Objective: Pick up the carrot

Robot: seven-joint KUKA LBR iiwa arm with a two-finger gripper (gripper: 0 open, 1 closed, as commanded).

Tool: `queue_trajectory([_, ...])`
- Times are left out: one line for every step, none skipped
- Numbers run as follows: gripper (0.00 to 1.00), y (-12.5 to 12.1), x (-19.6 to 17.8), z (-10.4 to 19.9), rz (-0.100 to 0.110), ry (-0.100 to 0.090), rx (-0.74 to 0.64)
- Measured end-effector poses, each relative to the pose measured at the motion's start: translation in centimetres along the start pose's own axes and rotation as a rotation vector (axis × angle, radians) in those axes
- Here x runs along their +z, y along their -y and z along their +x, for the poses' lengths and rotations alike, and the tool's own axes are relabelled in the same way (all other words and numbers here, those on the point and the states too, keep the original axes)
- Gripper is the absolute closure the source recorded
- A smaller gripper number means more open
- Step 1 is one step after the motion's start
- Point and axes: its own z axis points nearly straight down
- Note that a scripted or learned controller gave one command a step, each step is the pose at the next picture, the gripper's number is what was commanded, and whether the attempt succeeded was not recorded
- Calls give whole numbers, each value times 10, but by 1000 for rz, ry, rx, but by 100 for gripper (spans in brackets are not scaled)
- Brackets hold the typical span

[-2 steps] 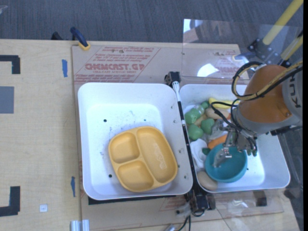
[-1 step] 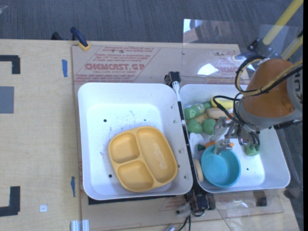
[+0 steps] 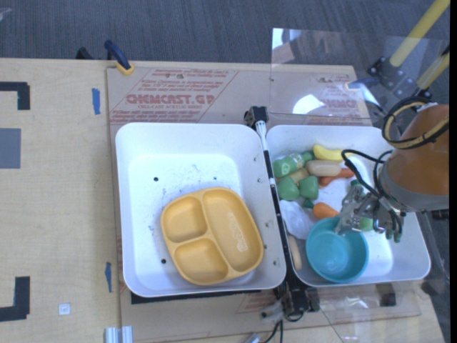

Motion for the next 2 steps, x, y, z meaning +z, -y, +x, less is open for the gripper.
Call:
queue_trajectory([100, 37, 37, -7, -2, -20, 293])
queue_trajectory([0, 41, 46, 0, 8, -38, 295])
